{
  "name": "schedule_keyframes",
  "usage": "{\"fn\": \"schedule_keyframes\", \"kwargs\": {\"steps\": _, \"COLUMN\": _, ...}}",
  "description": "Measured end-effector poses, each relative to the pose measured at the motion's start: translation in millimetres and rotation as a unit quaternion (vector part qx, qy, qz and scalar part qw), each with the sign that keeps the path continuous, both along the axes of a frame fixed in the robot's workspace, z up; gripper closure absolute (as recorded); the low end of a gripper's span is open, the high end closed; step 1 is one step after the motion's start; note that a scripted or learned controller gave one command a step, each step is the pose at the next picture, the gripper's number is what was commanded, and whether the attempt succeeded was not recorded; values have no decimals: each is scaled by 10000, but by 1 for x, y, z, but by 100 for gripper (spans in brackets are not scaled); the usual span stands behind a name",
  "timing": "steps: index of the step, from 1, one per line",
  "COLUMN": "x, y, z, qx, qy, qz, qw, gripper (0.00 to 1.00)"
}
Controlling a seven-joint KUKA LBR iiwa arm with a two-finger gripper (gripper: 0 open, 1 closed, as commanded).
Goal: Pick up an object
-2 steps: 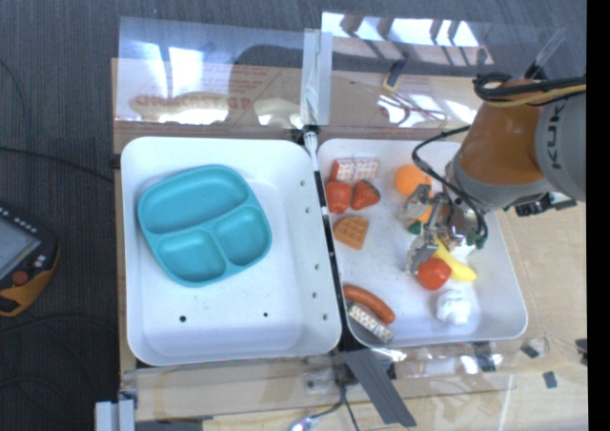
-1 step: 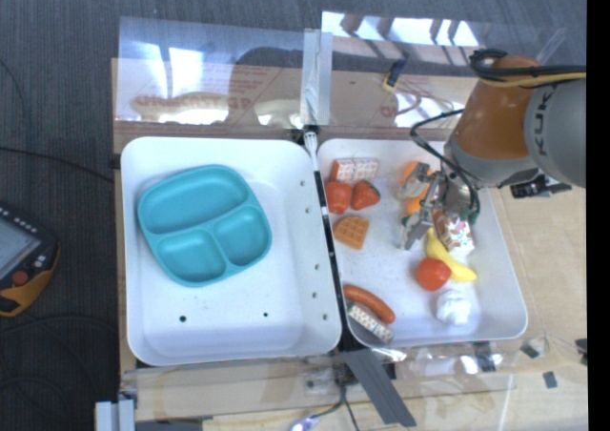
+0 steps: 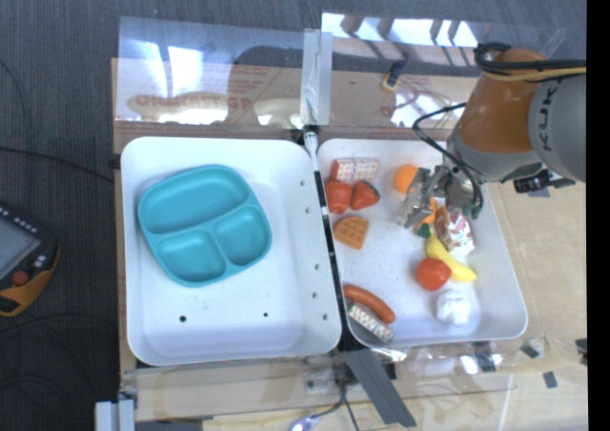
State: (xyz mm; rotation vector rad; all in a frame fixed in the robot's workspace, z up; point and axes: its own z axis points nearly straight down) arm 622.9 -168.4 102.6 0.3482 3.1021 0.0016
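The gripper (image 3: 417,212) hangs low over the upper right part of the right bin (image 3: 505,324), and whether its jaws are open or closed cannot be told from this slanted view (the metal parts blur together). An orange ball-like piece (image 3: 407,177) sits just beside it to the upper left, and a patterned packet (image 3: 457,232) lies just to its right, close to a yellow banana (image 3: 448,261) and a red tomato (image 3: 432,274). A white crumpled object (image 3: 452,305) rests nearer the front right corner. To the left of the gripper there is a bare patch of bin floor, then a waffle (image 3: 351,231), a red strawberry (image 3: 364,195), another red piece (image 3: 337,197) and a small printed box (image 3: 354,171) crowding the divider wall. A sausage (image 3: 369,301) lies along the front left rim. The arm (image 3: 510,114), with its orange band, reaches in over the right wall. The left bin (image 3: 191,324) holds a teal divided plate (image 3: 203,223) with open white floor around it. Both bins sit on a wooden bench (image 3: 558,257) above dark grey carpet (image 3: 57,38); a handheld controller (image 3: 21,267) lies at the far left.
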Motion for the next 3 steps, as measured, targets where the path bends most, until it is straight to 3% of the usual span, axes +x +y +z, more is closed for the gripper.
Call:
{"fn": "schedule_keyframes", "kwargs": {"steps": 1, "x": -52, "y": 23, "z": -10, "qx": 14, "qy": -2, "qz": -1772, "qw": 9842, "gripper": 100}}
{"fn": "schedule_keyframes", "kwargs": {"steps": 2, "x": 8, "y": 19, "z": -11, "qx": 43, "qy": 22, "qz": -3497, "qw": 9369, "gripper": 100}}
{"fn": "schedule_keyframes", "kwargs": {"steps": 3, "x": 36, "y": 53, "z": -11, "qx": 36, "qy": 8, "qz": -4330, "qw": 9014, "gripper": 100}}
